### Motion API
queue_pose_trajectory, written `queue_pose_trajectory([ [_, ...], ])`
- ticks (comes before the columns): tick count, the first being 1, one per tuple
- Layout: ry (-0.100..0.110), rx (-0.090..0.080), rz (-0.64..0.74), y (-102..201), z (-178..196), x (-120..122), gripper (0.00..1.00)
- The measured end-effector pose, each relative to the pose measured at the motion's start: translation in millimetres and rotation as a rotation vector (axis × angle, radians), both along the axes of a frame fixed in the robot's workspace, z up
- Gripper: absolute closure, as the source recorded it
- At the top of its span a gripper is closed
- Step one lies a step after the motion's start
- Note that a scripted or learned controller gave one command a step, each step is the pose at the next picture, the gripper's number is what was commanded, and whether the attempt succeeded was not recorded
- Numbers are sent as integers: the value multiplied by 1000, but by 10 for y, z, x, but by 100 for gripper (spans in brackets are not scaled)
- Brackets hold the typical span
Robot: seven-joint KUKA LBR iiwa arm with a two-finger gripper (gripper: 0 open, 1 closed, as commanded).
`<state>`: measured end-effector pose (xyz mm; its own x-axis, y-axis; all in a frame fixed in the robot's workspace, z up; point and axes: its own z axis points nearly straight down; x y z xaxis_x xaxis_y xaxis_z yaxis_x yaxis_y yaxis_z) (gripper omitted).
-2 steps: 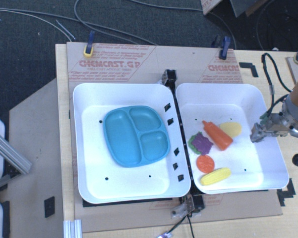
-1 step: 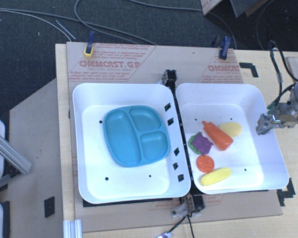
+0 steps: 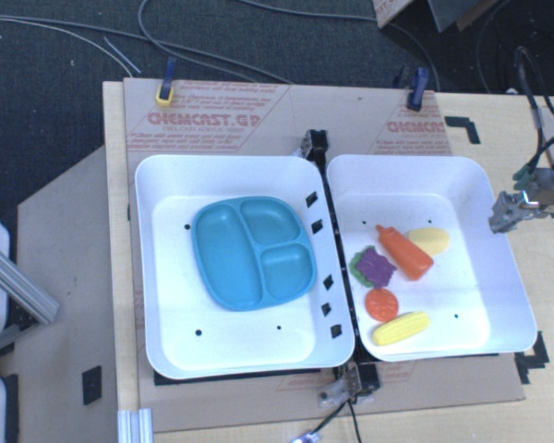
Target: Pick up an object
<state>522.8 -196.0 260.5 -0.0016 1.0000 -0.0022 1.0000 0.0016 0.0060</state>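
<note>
- White plastic bins are sitting side by side on the table (image 3: 258, 109); the left bin (image 3: 166, 335) is holding a blue divided tray (image 3: 254, 252), and the right bin (image 3: 489, 293) is holding the small toy foods.
- Candidates for picking are lying clustered in the right bin's left half: an orange carrot (image 3: 404, 251), a pale yellow lemon-like piece (image 3: 429, 240) touching it, a purple and green piece (image 3: 373, 268) just beside the carrot, a red tomato-like piece (image 3: 381, 304) below that, and a yellow corn cob (image 3: 401, 328) nearest the front wall.
- At the right edge, the gripper (image 3: 510, 212) is hanging over the right bin's outer rim, well apart from the toys; whether it is released or clenched I cannot tell, and nothing is showing between its tips.
- Judging from this, the step in hand is the approach, with no pick made yet.
- Choosing the corn cob looks wisest, since it is lying a little apart from the others, leaving room for the gripper on both sides.
- Closing across the cob's narrow width, not along its length, is likely to be giving the firmest hold.
- Aiming at the carrot is riskier: the lemon-like piece is pressing against it and could be nudged or caught too.
- Coming down centred and vertical should be keeping the rounded toy from rolling away.
</note>
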Motion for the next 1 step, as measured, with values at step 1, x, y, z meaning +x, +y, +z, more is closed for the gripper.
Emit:
queue_pose_trajectory([
  [1, 8, 5, 3, 458, -72, -120, 100],
])
